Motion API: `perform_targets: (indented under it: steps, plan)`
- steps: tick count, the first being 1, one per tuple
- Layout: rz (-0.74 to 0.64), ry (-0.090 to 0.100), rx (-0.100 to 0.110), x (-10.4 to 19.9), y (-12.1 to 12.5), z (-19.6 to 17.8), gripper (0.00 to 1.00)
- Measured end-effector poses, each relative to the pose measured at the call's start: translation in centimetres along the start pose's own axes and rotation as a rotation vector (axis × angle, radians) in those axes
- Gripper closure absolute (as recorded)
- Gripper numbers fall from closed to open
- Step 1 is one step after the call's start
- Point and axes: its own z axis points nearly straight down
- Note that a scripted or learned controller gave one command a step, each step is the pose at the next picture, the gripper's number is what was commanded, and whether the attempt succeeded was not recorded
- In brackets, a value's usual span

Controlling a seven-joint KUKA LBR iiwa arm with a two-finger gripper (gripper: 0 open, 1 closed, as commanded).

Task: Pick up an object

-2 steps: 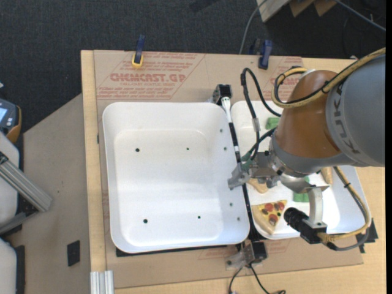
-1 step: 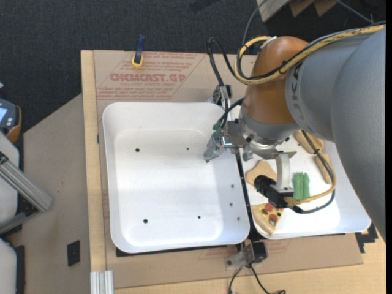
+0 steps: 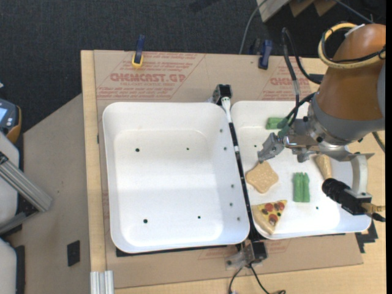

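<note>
Camera view from above: two white bins sit side by side on a table, the left bin point(image 3: 165, 176) bare white, the right bin point(image 3: 306, 225) holding five toy foods: one bread slice point(image 3: 261, 178), one pizza slice point(image 3: 272, 214), one green stick point(image 3: 301, 187), one green piece point(image 3: 274, 123) near the far wall, and one tan piece point(image 3: 323, 165). One gripper point(image 3: 269, 147) hangs just above the bread; whether its jaws are parted or closed cannot be told.

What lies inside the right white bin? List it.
In the right white bin: tan bread slice, pizza slice, green ridged block, another green piece, beige piece. The grey arm covers the bin's upper right.
</note>
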Motion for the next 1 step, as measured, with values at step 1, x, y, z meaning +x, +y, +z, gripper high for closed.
perform_targets:
  steps: [1]
  plan:
    - [-0.003, -0.001, 0.004, -6.02, 0.76, -1.62, 0.00]
